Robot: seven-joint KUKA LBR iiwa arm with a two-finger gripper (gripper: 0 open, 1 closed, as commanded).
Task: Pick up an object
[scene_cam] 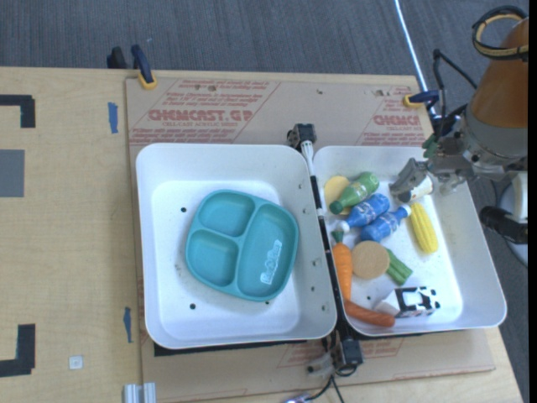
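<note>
White moulded plastic, two shallow bins side by side: the left bin [159,250] carries a teal three-compartment plastic tray [242,244], smooth and round-cornered; the right bin [482,263] carries the pickable lot.

We list that lot by the right bin's clock. At ten o'clock, a green plastic bottle [354,191] lies tilted against a pale yellow rounded piece [336,185]. Just below it, toward the centre, lies a glossy blue plastic bottle [374,213]. At three o'clock, a ribbed yellow corn cob [424,228]. Near centre, a flat tan disc [370,259] touches a small green block [398,269]. At eight o'clock, an orange tapered carrot [343,271]; at six, a reddish sausage-shaped piece [369,314] beside a black-and-white patterned cube [416,300].

The grey two-finger gripper [409,183] hangs at one o'clock, above the corn's upper end and just right of the bottles — we cannot tell how its pincer stands, and we see nothing carried.

Risks, as we judge them: the items lie crowded and touching, so a descent may strike two at once; rounded, glossy bodies — bottles, corn — could roll or slip from a pinch; a descent close to the bin wall could catch the rim.
</note>
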